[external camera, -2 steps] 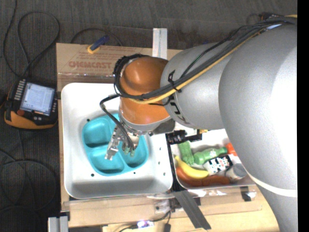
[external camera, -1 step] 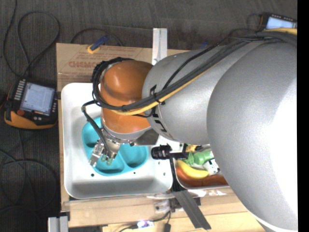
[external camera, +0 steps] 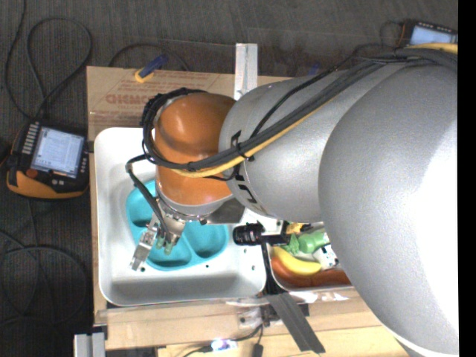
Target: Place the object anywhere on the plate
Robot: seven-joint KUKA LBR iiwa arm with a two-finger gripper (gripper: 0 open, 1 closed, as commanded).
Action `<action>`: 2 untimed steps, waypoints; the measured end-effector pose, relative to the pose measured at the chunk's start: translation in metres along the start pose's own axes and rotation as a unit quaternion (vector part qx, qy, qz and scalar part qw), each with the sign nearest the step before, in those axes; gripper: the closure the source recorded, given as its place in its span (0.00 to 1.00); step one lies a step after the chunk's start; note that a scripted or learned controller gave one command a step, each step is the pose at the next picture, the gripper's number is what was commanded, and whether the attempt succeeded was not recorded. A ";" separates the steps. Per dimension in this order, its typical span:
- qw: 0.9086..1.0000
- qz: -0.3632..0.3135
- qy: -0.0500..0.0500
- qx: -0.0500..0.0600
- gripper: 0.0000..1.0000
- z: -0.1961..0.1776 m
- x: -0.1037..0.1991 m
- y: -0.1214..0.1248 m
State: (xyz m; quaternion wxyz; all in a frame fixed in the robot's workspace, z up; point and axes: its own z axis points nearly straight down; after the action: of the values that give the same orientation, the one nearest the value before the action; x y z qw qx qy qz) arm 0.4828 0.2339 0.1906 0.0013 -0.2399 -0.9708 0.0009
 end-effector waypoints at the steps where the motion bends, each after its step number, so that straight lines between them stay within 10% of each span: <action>1: 1.000 -0.014 -0.002 0.000 0.00 -0.189 -0.055 0.003; 2: 0.993 0.120 0.000 0.001 0.00 -0.051 0.000 0.000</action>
State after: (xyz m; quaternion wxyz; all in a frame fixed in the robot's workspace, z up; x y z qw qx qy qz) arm 0.4827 0.2340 0.2415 0.0019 -0.3543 -0.9351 0.0020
